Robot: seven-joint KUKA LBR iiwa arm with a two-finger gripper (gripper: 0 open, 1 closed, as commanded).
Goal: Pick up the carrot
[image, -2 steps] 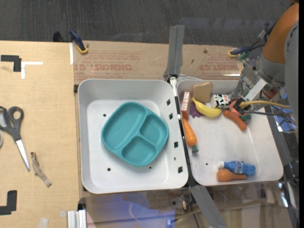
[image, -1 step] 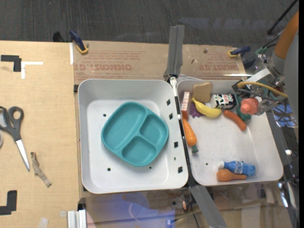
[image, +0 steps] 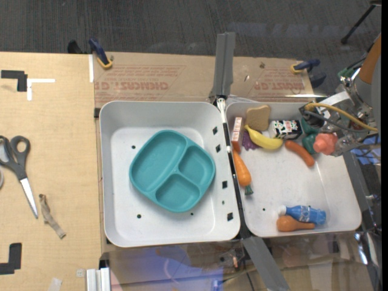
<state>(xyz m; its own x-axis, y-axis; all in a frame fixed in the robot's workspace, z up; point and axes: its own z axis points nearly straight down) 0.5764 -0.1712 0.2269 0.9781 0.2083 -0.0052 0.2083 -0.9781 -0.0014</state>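
We look down on a tabletop (image: 48,132) of pale wood-grain board, with a sheet of brown cardboard (image: 157,77) printed with reversed lettering at 12 o'clock, held by blue and yellow clamps (image: 100,53). Beyond it the floor (image: 151,11) is dark grey carpet.

Two shallow white bins sit side by side. The left bin (image: 115,223) holds a teal divided plate (image: 173,171), lying flat near its middle. The right bin (image: 327,193) holds the toys. The carrot (image: 241,170) lies along that bin's 9 o'clock wall, its green top pointing toward 6 o'clock, apart from the other things. At the bin's 12 o'clock end we see a slice of toast (image: 259,117), a banana (image: 264,139), a small black and white carton (image: 285,128) and an orange-red sausage shape (image: 301,152). Toward 5 o'clock lie a blue bottle (image: 306,213) and an orange bowling-pin shape (image: 294,224), touching.

The arm comes in at 3 o'clock, and its claw (image: 330,139) sits over the bin's 2 o'clock corner, well apart from the carrot. We cannot tell how it stands, since cables and a pink ball-like thing (image: 325,143) crowd it.

At 9 o'clock on the tabletop lie scissors (image: 21,168) and a scrap of tape (image: 51,217).
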